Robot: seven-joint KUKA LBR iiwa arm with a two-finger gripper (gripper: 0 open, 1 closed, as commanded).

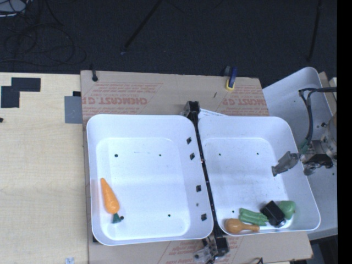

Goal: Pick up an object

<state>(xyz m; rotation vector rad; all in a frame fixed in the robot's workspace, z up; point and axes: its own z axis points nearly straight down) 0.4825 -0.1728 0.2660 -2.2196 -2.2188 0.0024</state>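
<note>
Hovering at the right bin's [308,199] three-o'clock rim, the tool [294,164] hangs with fingers apart, gripping nothing. Nearest toys [264,216] cluster toward six o'clock; a carrot [109,196] lies far toward nine.

Carrot [109,197] in left bin [137,128]; pear [240,226], pods [253,217] and block [273,213] along right bin's [247,126] near edge

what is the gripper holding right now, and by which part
Nothing. The gripper sits over the right bin's right edge with nothing between its fingers, apart from the toys in that bin's near corner.
</note>
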